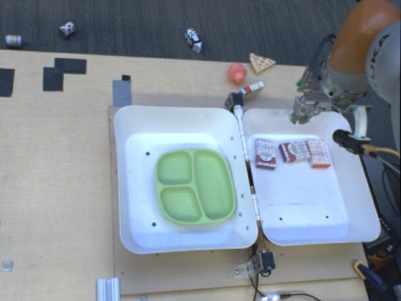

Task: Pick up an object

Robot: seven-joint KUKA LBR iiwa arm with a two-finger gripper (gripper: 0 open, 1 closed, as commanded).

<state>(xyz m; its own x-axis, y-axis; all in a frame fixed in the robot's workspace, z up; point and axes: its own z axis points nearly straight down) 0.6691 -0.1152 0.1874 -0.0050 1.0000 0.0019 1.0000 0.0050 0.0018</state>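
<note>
Single fixed camera, mounted above the bench (56,168), looks down at a slant. Both white bins (135,130) fall within frame at moderate range; dark floor (138,11) lies beyond the far edge.

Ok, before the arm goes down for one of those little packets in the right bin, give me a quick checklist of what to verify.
1. Targets present: three small packets lie in a row in the right bin: ok.
2. Packets separated enough for a clean grasp: they sit side by side, nearly touching: not ok.
3. Gripper over the packets: it hangs above the bin's far edge, short of them: not ok.
4. Finger opening: cannot tell.
5. Green divided tray out of the way, in the left bin: ok.
</note>
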